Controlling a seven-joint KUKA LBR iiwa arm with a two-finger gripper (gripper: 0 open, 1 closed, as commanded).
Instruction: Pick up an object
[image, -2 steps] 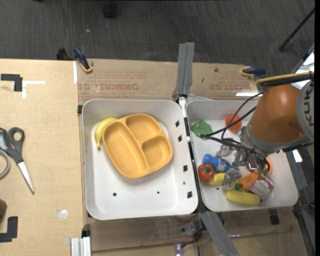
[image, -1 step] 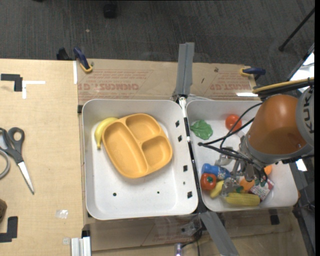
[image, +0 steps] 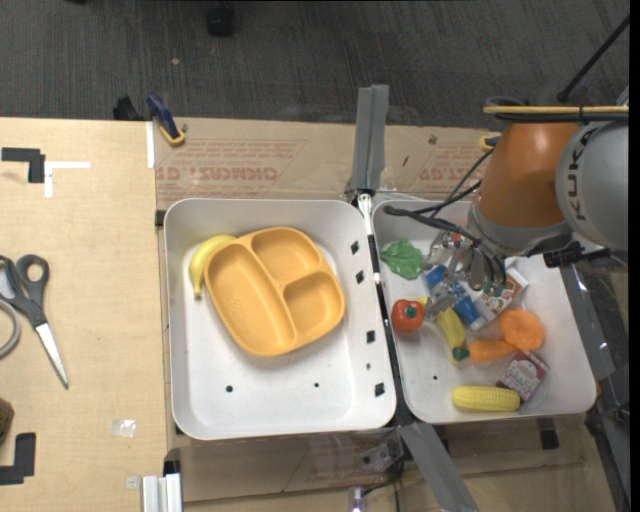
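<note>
My gripper (image: 470, 283) hangs low in the right bin (image: 432, 388), under the grey arm with its orange band. It sits right over a cluster of small blue pieces (image: 446, 291) and a yellow piece (image: 452, 328). Around it lie a green leafy toy (image: 403, 258), a red tomato (image: 407, 315), an orange lump (image: 522, 328), a carrot (image: 488, 350), a corn cob (image: 486, 399) and a red packet (image: 522, 376). I cannot make out anything lifted off the bin floor.
The left bin (image: 280, 405) holds a yellow divided plate (image: 272, 290) with a banana (image: 205, 260) tucked at its left rim. Scissors (image: 35, 310) lie on the wooden bench far left. A grey divider bar (image: 368, 140) runs between the bins at the back.
</note>
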